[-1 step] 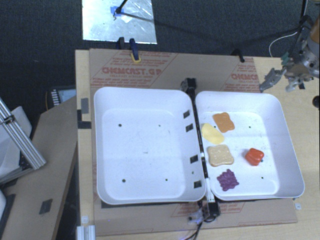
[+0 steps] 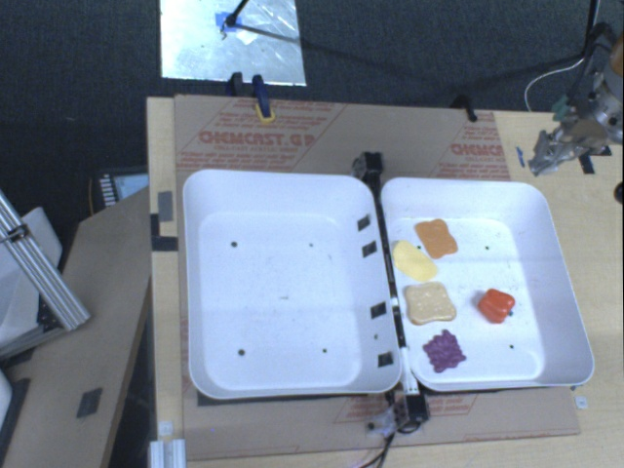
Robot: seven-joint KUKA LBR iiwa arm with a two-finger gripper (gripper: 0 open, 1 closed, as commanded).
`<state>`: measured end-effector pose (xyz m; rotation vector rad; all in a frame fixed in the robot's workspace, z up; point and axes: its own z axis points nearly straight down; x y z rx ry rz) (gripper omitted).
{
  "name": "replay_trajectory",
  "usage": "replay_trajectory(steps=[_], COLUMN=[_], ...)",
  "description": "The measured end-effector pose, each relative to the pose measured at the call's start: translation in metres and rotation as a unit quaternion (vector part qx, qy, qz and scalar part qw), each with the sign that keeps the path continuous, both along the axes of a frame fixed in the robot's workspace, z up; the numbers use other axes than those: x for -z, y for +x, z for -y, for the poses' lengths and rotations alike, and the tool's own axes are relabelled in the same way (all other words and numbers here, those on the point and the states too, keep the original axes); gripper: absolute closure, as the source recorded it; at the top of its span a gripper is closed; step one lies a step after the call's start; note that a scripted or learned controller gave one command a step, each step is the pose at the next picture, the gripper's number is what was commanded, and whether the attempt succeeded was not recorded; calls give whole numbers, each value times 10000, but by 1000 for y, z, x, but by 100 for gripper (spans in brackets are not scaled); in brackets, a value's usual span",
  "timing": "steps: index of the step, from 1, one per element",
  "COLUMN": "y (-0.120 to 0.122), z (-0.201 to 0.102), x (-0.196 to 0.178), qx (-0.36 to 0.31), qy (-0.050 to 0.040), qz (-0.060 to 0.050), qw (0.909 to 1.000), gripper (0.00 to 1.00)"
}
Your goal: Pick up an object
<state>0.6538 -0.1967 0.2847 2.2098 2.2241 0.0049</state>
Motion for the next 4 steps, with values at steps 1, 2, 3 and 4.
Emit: replay_trajectory(steps=[1,2,3,4], y=[-77,-170,-167,-167], z=[-40,-34,-108,-190], x=[-91,-212,-253,-250], qx=[-1,34,-25,-29], qy=[6,-12,13,19], qz=[23,60,9,-14], qw=[10000,10000,10000,10000], gripper=[100,100,100,100])
